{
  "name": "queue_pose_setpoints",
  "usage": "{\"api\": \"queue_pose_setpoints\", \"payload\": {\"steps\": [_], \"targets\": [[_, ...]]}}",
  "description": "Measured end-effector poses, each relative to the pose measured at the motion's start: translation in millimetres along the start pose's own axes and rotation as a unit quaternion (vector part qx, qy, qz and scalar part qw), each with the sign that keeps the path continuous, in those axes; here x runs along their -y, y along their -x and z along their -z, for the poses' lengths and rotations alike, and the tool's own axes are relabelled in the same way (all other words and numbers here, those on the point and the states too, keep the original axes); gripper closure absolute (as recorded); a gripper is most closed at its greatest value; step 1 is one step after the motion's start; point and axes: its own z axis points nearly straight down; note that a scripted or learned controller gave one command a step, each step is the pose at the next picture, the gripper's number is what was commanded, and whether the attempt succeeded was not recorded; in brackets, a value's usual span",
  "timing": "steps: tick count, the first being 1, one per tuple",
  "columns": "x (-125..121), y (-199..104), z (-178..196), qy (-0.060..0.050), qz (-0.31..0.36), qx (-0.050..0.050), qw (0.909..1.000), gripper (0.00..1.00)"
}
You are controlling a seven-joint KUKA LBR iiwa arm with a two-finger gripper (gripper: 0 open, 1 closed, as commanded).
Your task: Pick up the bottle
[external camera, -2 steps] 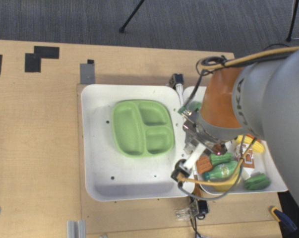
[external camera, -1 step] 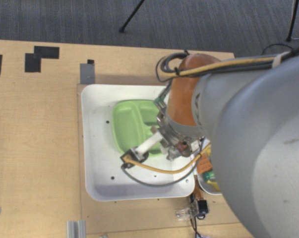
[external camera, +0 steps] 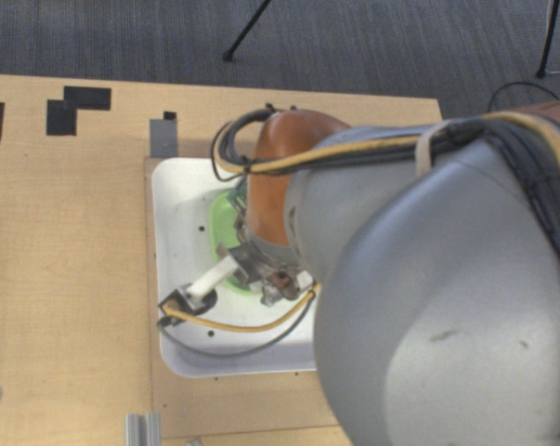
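The bench (external camera: 66, 277) is pale wood, and its far edge runs straight across the view. Beyond it lies dark grey carpet (external camera: 122, 17), where a thin black stand leg (external camera: 261, 9) slants down and another leg (external camera: 550, 21) stands at far right. Flat black marks (external camera: 77, 108) sit on the bench at far left, with a small grey block (external camera: 163, 137) just beyond the bin's far left corner. The white bin (external camera: 179, 203) lies mid-bench, its right side covered by the big grey arm (external camera: 447, 295), whose orange band (external camera: 278, 170) curves over the bin. The gripper (external camera: 266, 282) is down inside the bin; whether it is wide or narrow cannot be told. A green shape, likely the bottle (external camera: 224, 223), lies on the bin floor, mostly hidden under the wrist.
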Motion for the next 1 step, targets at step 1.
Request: {"api": "queue_pose_setpoints", "payload": {"steps": [1], "targets": [[-73.7,19.0,83.9,0.001,-0.082,-0.001,0.9966,1.00]]}}
